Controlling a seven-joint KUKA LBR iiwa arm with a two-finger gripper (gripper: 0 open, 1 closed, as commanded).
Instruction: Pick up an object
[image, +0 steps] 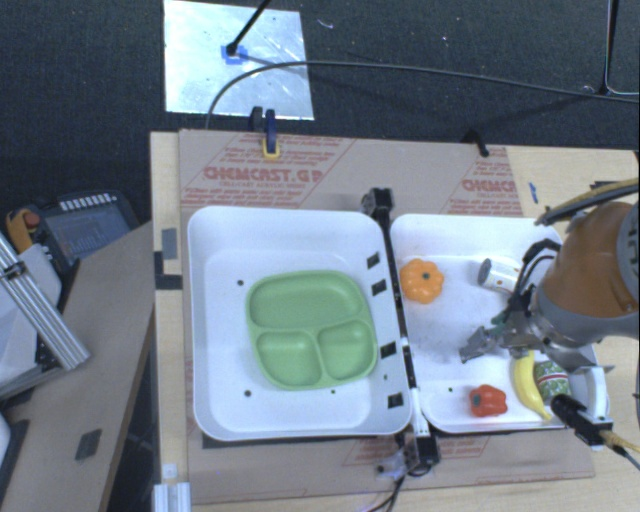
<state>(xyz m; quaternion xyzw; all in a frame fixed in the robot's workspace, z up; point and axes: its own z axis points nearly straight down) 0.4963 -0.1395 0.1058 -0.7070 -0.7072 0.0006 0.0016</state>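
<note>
The banana (527, 383) lies in my right bin (440, 330), tucked against the bin's near corner, and it is the object closest to my gripper (483, 343), so I judge it my likeliest pick. Just beside the banana, toward the bin's middle, sits a small red pepper (487, 400); a green-and-white packet (550, 380) touches the banana on its other side, partly under my wrist. Farther from the banana, near the divider between the bins, rests an orange pumpkin (422, 281), and a white-grey cylinder (497, 271) lies toward the bin's far edge. The risks, as I judge them: the banana is crowded by the packet and the bin wall, so a descent there could strike the wall or pinch two things at once; its curved skin could slip out of a shallow grasp; a nudge could roll the pepper away. My gripper hovers over bare bin floor, up from the banana toward the middle of the bin, and nothing sits between its fingers; I cannot tell how far apart they stand, because my own arm (590, 270) and the slant of the view obscure them. The green tray (305, 330) lies in the left bin (220, 330), well apart from the banana.
</note>
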